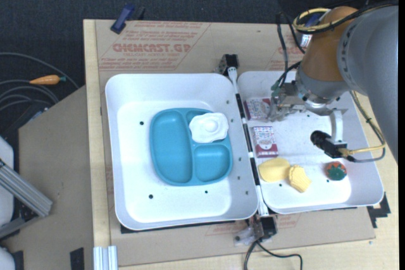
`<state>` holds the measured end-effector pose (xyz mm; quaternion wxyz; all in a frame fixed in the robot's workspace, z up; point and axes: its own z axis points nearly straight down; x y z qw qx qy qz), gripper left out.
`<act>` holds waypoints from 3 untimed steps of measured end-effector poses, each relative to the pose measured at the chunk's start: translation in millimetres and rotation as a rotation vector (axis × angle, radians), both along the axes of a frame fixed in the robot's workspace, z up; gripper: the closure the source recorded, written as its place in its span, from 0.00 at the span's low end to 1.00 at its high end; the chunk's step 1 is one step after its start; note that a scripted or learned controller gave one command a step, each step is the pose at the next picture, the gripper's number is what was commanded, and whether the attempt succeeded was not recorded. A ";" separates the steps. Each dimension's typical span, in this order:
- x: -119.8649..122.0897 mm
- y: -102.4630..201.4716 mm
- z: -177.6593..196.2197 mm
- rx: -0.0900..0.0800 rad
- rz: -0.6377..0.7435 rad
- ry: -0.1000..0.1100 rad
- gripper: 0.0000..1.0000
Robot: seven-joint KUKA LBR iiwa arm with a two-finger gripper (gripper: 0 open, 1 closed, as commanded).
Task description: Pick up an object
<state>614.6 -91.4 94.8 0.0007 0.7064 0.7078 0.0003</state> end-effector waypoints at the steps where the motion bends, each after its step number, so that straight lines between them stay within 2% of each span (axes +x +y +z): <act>1: -0.1 0.0 -0.2 0.000 0.000 0.001 0.00; 2: 52.1 -4.9 -9.9 0.000 -0.001 0.000 0.00; 3: 52.9 -5.0 1.0 -0.002 0.000 -0.002 1.00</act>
